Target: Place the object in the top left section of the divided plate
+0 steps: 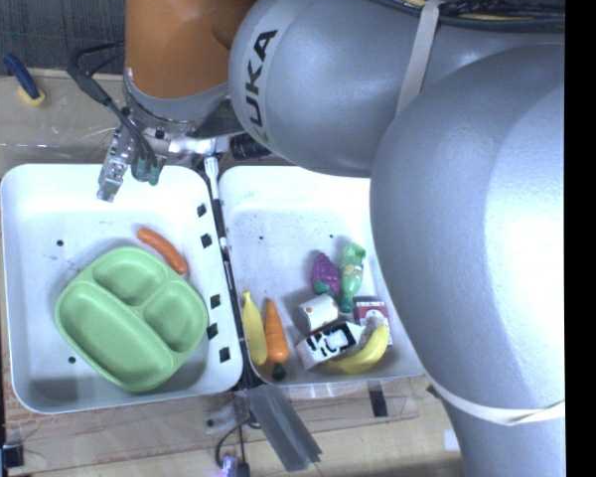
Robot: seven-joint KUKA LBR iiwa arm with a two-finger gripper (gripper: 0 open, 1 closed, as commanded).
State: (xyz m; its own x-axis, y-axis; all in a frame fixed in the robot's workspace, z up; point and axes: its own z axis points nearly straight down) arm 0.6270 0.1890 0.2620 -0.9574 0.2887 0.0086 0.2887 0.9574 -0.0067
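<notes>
Hovering gripper [127,172] above left bin [30,207]; can't tell grip state. I fear sausage [164,249] rolling off divided plate [131,314] rim.

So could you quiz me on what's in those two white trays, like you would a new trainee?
1. True or false: the small orange sausage lies inside the green divided plate.
2. Which bin holds the carrot? A) left bin B) right bin
3. Fill in: the gripper hangs above the ____ corner of the left bin.

Key: 1. False, it lies on the bin floor beside the plate's upper rim. 2. B, the right bin, next to a banana. 3. Upper right.
</notes>
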